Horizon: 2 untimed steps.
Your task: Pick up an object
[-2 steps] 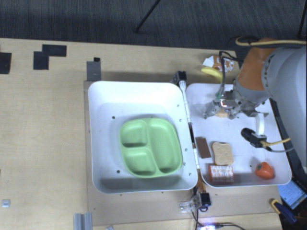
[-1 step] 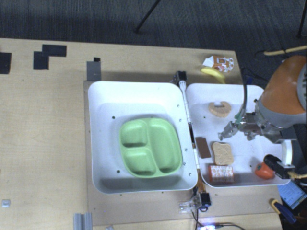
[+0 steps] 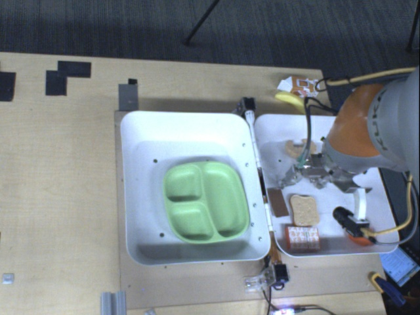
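Gripper [image 3: 296,171] hovering just above bread slice [image 3: 304,210] in right bin [image 3: 328,249]; grip state: can't tell.

Lt wood bench [image 3: 59,195] w/ black tape marks [image 3: 65,76]; dark grey carpet floor [image 3: 131,12] beyond, thin black pole [image 3: 210,12] slanting across.

Green three-compartment tray [image 3: 207,201] in the left white bin [image 3: 141,143]; yellow banana-like item [image 3: 289,98] on the bench beyond the right bin [image 3: 269,126].

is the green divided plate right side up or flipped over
Right side up. The green divided plate lies flat in the left bin, and its three compartments show as hollows facing the camera, with raised ridges between them.
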Each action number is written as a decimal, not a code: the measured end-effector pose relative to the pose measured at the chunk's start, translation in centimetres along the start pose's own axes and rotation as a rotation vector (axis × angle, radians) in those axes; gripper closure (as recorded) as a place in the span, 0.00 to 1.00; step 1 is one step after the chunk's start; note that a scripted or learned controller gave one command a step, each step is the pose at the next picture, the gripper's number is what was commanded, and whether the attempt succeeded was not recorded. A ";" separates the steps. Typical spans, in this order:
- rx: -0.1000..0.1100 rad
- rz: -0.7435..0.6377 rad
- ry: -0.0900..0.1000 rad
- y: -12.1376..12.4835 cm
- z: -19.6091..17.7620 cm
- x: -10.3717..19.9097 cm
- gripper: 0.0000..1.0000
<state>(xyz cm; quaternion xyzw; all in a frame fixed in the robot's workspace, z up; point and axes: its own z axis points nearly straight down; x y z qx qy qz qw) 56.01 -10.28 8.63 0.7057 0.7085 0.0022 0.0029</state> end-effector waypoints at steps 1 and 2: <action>-0.005 -0.003 -0.001 0.2 -1.2 0.0 1.00; 0.002 0.000 -0.001 5.3 -4.4 -7.7 1.00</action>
